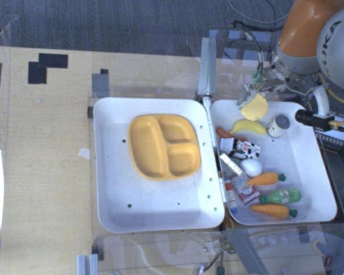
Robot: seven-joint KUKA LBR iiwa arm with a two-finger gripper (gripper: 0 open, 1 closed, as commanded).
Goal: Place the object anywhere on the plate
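Observation:
A yellow plate (pixel 163 145) with three compartments lies in the left bin (pixel 112 199), nothing on it. My gripper (pixel 252 94) hangs over the back edge of the right bin (pixel 321 176), reaching in from the upper right. A pale yellow wedge (pixel 255 107), like a piece of cheese, sits between its fingers and overlaps the bin's back rim, so it looks lifted. The gripper is shut on this wedge. The plate is well to the left of and nearer than the gripper.
The right bin holds a banana (pixel 249 126), a small grey-lidded jar (pixel 278 125), a black-and-white packet (pixel 244 148), a white egg (pixel 252 167), two carrots (pixel 264 179), a green bottle (pixel 281 196) and a red packet (pixel 243 191). A metal divider (pixel 206 73) stands behind the bins.

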